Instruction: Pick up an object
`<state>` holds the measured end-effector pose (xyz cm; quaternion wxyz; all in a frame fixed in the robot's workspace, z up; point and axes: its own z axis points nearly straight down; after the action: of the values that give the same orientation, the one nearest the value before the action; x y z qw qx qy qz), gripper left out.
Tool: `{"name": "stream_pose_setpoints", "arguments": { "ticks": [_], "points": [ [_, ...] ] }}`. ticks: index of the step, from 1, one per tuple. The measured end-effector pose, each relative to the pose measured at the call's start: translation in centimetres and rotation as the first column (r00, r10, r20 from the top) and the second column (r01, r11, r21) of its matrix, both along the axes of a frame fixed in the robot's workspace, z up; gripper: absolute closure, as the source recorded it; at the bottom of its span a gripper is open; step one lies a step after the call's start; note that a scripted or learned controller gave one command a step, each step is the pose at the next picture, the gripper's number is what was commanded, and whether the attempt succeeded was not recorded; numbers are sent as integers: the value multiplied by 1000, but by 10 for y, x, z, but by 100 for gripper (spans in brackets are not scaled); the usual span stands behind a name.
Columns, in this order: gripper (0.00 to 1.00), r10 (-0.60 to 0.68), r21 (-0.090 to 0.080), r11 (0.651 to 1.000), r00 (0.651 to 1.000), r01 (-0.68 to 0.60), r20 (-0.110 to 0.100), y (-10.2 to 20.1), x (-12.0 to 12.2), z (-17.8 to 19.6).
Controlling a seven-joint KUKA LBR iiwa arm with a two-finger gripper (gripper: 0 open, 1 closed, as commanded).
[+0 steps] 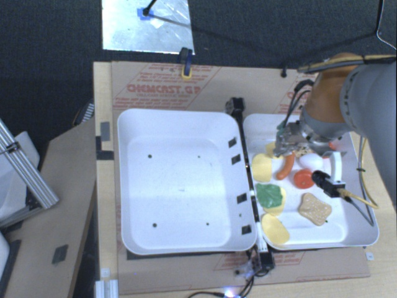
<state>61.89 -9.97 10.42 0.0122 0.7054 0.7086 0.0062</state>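
Nearest the lens, grey arm (366,98) with an orange band, reaching in from the right and bent down over the right bin (350,227). Beneath it all, worktop (161,82) under a printed brown sheet. On that, left bin (180,185), white and shallow, side by side with the right one and clipped to it along the shared edge. Every pickable thing in the right bin, mostly on its left half: toast slice (314,208) toward the near side; green piece (269,194) resting on something yellow by the shared wall; pale yellow piece (262,166) just beyond it; yellow piece (275,229) at the near corner; red round piece (303,179); orange sausage shape (285,166); white egg shape (308,161). Claw (288,143) low over the far part of that bin, just above the sausage shape's upper end; released or clenched, impossible to tell.
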Motion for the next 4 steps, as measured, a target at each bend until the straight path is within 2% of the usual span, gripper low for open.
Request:
{"name": "stream_pose_setpoints", "arguments": {
  "ticks": [1,2,3,4],
  "points": [
    [100,-5,11,1000,999,6,-35,10,-92,-21],
    [100,-3,8,1000,1000,3,-24,3,-79,-20],
    [100,0,4,1000,1000,0,-5,-6,-40,161],
    [100,-3,12,1000,999,4,-41,10,-87,5]
  ]
}}
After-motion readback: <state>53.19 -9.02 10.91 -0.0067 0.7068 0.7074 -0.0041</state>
